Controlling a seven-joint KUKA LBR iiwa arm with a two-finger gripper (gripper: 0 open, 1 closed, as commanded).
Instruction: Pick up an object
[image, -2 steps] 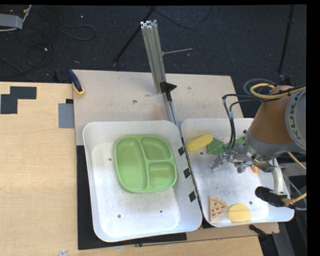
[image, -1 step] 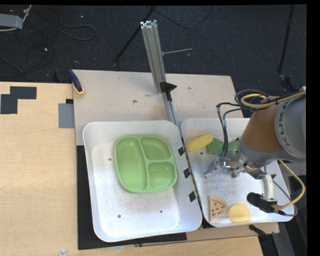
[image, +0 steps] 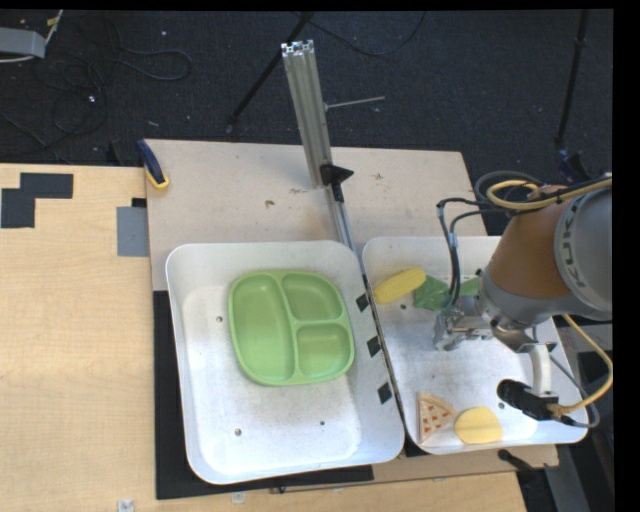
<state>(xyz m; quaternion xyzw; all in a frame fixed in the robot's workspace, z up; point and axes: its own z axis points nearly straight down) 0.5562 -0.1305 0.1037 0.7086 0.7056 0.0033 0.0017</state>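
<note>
I cannot tell how wide my gripper (image: 452, 335) is; it hangs low in the right bin (image: 470, 385). A green toy (image: 432, 293) and a yellow corn (image: 399, 285) lie just beside it. A pizza slice (image: 432, 415) and a yellow round piece (image: 478, 426) sit near the front. The left bin (image: 200, 400) holds a green divided plate (image: 291, 328).

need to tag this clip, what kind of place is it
Most likely a robotics lab's pick-and-place test bench, not a home or kitchen. Two shallow white bins sit on a wooden bench, a KUKA arm's gripper hangs over toy food, and cables trail over dark carpet.
</note>
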